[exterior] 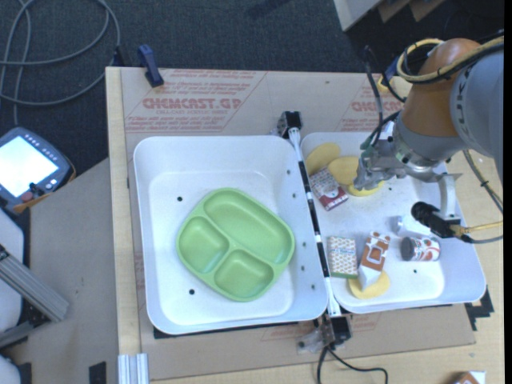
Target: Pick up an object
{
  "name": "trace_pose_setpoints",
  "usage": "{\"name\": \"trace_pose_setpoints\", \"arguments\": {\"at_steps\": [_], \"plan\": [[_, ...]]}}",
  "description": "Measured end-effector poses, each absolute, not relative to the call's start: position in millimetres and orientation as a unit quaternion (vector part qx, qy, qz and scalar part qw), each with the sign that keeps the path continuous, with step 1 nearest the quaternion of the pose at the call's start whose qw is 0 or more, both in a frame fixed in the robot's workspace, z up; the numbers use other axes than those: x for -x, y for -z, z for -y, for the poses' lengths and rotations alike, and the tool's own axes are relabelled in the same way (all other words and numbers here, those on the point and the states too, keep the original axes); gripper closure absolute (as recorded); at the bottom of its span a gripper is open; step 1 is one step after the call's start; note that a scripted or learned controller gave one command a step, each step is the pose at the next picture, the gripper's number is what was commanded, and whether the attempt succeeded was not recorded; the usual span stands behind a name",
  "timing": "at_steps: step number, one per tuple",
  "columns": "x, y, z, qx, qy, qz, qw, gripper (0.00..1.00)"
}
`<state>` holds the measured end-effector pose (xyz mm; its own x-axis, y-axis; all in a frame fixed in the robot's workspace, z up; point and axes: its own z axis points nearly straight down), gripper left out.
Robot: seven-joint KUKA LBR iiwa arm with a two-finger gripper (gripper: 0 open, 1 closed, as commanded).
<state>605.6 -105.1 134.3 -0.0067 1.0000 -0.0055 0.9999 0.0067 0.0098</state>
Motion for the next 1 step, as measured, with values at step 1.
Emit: {"name": "trace_pose_setpoints", "arguments": {"at_steps": [1], "plan": [[-605.4, -134.2, 105.1, -0.705, -0.0013, -0.709, 0.005, 0.0]]}}
